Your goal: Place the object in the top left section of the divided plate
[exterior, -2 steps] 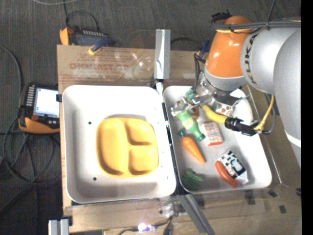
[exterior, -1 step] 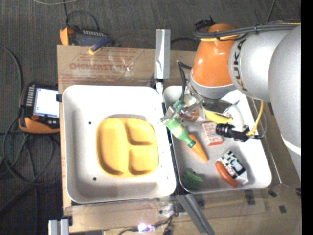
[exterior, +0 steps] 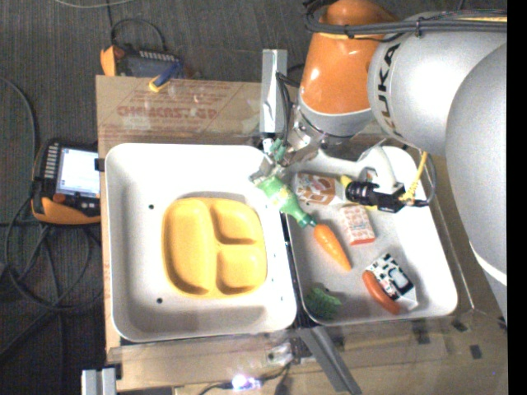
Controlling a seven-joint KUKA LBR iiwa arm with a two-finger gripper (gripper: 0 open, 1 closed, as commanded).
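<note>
Nearest, broccoli piece (exterior: 324, 301) and red-white packet (exterior: 389, 286) lie at right bin's (exterior: 436, 303) front edge, with carrot (exterior: 333, 246) and small carton (exterior: 357, 224) behind. Yellow divided plate (exterior: 216, 246) sits mid left bin (exterior: 132, 303), all sections bare, ready to receive. Farther back, gripper (exterior: 274, 167) hangs over the bins' shared rim with green bottle-like object (exterior: 284, 197) slanting from its tip, likely mid-carry toward plate. Grasp itself is hard to make out, fingers blurred against clutter. Orange wrist band hides bin's rear.

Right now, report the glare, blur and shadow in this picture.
Camera view: the white bins are nearly blown out by glare; the grey arm close to the lens looks soft and overexposed; the yellow divided plate is sharp, with mild shadows inside its sections.
</note>
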